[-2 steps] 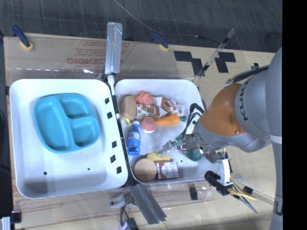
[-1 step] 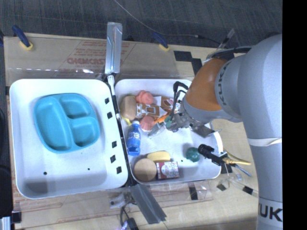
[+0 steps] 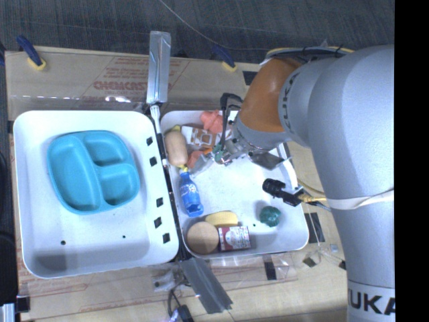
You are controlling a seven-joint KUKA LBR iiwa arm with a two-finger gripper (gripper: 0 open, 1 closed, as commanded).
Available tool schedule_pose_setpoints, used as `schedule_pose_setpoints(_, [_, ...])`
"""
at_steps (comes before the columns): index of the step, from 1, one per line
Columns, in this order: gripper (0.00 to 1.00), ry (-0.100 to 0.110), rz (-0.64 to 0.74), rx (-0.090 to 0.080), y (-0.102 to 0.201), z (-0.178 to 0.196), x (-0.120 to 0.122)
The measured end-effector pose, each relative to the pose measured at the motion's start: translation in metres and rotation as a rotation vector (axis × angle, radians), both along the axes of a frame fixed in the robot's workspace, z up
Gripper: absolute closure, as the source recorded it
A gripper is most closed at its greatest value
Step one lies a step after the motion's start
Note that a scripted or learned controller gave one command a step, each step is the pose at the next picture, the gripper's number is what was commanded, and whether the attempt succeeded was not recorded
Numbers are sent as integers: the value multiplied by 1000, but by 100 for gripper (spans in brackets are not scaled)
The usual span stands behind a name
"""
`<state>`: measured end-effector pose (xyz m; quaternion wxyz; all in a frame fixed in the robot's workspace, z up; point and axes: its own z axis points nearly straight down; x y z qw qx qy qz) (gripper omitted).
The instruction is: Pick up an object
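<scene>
The pale wooden tabletop (image 3: 100,300) carries two shallow white bins; beyond it lies dark grey carpet (image 3: 80,12). In the right white bin (image 3: 285,243), at the near wall, a tan round ball (image 3: 201,237) lies beside a red-labelled can (image 3: 234,237) on its side. A blue plastic bottle (image 3: 190,194) lies with its long axis running near to far, cap pointing far. Farther in, the gripper (image 3: 224,154) is low among orange and red items; whether it is released or clenched I cannot tell. The left white bin (image 3: 40,247) holds a blue divided tray (image 3: 92,170).
</scene>
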<state>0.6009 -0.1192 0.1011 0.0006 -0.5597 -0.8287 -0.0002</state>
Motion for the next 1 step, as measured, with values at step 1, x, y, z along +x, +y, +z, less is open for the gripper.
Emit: schedule_pose_setpoints(1, [0,38,-177,0,6,-10,48])
